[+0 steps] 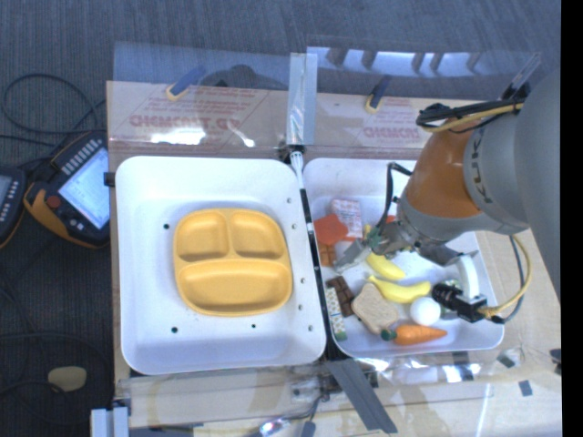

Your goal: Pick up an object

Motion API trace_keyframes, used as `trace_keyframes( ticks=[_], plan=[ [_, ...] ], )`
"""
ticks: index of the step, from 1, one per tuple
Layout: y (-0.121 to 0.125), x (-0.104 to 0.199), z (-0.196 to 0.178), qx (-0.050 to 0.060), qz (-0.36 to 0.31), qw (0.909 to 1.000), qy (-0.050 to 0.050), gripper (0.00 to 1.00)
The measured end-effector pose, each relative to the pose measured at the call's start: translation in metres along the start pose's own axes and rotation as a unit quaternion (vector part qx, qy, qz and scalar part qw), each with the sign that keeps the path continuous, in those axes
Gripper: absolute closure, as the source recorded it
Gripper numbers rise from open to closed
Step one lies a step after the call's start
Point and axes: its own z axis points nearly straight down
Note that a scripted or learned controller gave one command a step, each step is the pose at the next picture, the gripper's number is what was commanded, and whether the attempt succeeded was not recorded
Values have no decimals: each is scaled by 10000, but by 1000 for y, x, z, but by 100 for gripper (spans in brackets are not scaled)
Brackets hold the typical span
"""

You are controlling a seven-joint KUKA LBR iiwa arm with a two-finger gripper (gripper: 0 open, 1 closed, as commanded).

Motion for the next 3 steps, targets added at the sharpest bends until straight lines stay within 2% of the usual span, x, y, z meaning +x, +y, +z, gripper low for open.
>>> trace_keyframes(
  ticks=[1,2,3],
  plan=[
    [23,-35,1,-14,536,9986,13,0],
    [24,-34,-9,-24,531,9986,19,100],
    [49,25,-94,42,1095,9940,11,100]
  ],
)
